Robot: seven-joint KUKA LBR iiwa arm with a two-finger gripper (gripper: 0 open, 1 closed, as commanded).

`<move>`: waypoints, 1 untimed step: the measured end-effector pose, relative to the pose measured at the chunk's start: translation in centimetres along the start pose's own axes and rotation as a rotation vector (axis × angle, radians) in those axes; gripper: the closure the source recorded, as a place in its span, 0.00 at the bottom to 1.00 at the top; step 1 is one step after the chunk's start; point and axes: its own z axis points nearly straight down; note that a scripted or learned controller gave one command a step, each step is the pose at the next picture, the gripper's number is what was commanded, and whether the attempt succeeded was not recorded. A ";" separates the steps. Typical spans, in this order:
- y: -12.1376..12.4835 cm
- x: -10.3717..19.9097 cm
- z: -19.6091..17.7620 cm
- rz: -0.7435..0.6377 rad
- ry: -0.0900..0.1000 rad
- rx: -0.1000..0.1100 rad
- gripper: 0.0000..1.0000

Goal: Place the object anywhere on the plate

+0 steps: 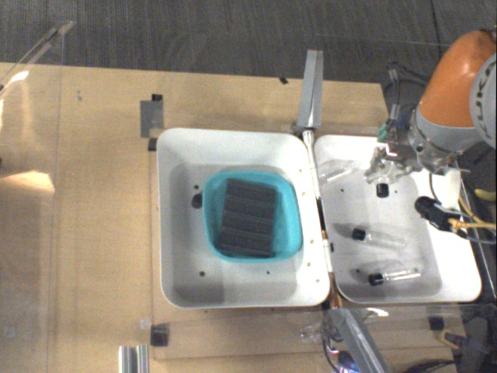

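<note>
**Vials lie in the right bin, plate waits in the left**

Vials with black caps lie in the right bin (458,286): one vial (371,237) near the middle, another vial (392,275) near the front wall, well apart from the plate (289,208). The plate is teal and sits in the left bin (175,208), bearing a dark ribbed block (248,217). The gripper (386,169) hangs over the back part of the right bin, a small black-tipped piece (382,189) just below it. Whether the jaws are released or clenched, I cannot tell. The arm's orange band (458,80) shows at the right.
</note>
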 end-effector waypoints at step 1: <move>-3.2 6.1 1.3 -0.111 0.001 0.004 1.00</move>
